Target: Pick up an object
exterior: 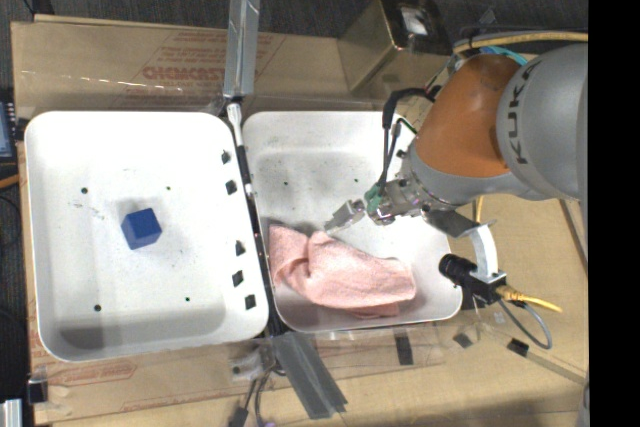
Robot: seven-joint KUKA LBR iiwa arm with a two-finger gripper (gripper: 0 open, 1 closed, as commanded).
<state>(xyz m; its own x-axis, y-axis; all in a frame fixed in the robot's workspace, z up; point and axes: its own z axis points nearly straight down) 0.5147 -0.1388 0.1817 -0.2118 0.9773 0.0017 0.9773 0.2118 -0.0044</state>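
Hovering in the right bin [300,130], gripper [345,215] sits just above-right of the pink cloth [345,277], w/ cloth's long axis running left-right; finger state: can't tell.

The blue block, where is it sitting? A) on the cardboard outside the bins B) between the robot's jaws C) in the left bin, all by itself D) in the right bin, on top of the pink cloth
C: the blue block lies alone on the floor of the left bin, while the pink cloth lies in the right bin.
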